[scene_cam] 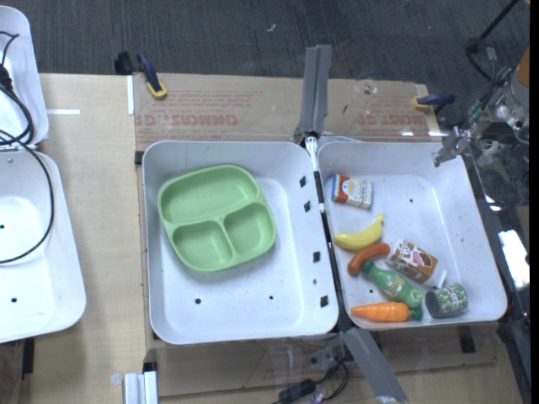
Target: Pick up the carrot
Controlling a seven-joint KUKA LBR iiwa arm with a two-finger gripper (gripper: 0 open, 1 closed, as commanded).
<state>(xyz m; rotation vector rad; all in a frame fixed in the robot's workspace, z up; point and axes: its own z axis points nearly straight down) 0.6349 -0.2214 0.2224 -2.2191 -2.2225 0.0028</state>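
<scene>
While the gripper (455, 146) hangs at the right bin's (472, 225) far right corner, finger state unclear, the carrot (381, 312) lies well away, toward the near edge and leftward, long axis left-right, just beside the green bottle (396, 283). Cardboard print reads reversed, roughly "CHEMCNS"; carton labels illegible.

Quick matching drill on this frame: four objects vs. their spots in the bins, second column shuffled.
Things:
1. carrot
2. green tray
3. banana
4. small carton

Places:
A. left bin
B. right bin, near edge, at the front
C. right bin, far left corner
D. right bin, just above the sausage

Pairs: 1-B, 2-A, 3-D, 4-C
</scene>
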